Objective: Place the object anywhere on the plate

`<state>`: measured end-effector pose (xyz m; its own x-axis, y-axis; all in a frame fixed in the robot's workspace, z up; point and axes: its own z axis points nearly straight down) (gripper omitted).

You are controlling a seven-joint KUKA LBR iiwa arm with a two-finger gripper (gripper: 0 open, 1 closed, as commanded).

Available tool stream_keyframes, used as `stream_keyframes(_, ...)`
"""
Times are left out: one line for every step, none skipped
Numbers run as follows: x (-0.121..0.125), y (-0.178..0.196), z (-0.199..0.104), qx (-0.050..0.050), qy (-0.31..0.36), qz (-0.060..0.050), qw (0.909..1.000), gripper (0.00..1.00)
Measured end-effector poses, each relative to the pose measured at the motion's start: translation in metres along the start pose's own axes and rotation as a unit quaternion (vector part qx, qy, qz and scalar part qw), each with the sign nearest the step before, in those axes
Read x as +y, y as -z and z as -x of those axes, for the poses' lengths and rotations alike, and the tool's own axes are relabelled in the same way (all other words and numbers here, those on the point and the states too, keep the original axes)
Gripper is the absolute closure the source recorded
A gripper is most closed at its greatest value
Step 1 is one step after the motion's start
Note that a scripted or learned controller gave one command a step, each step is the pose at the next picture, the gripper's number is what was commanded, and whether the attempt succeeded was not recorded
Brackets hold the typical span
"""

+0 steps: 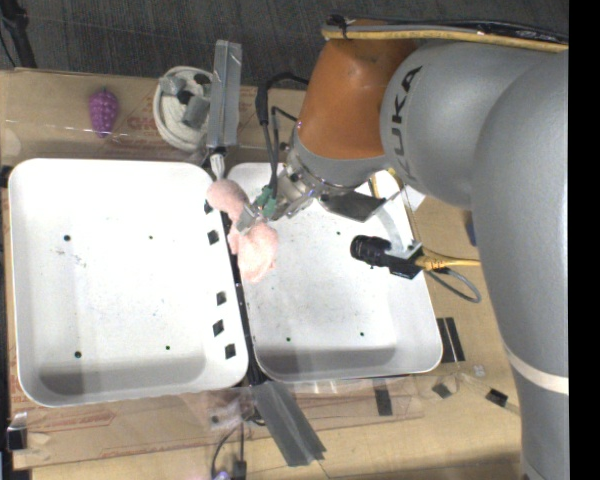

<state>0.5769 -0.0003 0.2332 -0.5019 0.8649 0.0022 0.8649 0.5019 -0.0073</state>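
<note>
Your pincer (260, 208) at right bin (380, 353) upper-left corner; grip state: cannot tell. Pink object (257, 249) just below it, against divider wall. Looks soft, light, squashy; take it across narrow middle, gentle squeeze.

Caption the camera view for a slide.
Grey KUKA arm's gripper beside a soft pink object at the right white bin's left edge.
</note>
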Motion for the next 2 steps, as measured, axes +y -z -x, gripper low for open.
stream_keyframes(0.022,-0.013,-0.046,0.001,0.201,0.0,0.9795,1.0)
stream_keyframes(0.049,-0.003,-0.082,-0.001,0.394,0.001,0.9193,1.0)
